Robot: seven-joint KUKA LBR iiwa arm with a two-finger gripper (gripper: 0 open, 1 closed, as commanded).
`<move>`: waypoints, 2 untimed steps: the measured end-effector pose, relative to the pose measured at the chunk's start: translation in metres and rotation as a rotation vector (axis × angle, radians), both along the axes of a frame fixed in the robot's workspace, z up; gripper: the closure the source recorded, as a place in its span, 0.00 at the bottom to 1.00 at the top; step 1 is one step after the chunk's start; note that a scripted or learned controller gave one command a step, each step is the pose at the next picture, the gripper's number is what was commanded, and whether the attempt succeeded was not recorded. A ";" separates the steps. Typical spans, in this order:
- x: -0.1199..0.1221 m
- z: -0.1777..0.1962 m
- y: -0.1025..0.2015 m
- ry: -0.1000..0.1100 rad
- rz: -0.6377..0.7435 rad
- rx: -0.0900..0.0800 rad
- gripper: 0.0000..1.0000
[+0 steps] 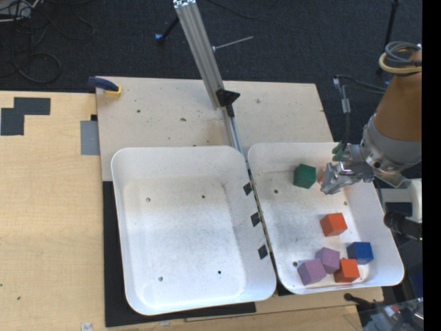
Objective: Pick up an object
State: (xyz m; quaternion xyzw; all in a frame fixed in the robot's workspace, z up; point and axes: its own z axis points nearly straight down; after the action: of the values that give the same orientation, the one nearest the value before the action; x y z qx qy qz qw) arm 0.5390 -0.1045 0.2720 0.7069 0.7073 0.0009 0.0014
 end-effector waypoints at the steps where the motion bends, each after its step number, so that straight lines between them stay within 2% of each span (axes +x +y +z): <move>1: 0.020 -0.015 0.054 0.006 0.003 0.002 1.00; 2: 0.021 -0.024 0.102 0.008 0.003 0.002 1.00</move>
State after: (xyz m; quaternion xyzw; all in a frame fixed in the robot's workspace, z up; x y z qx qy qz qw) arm 0.5601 -0.0024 0.2479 0.7058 0.7084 -0.0012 -0.0024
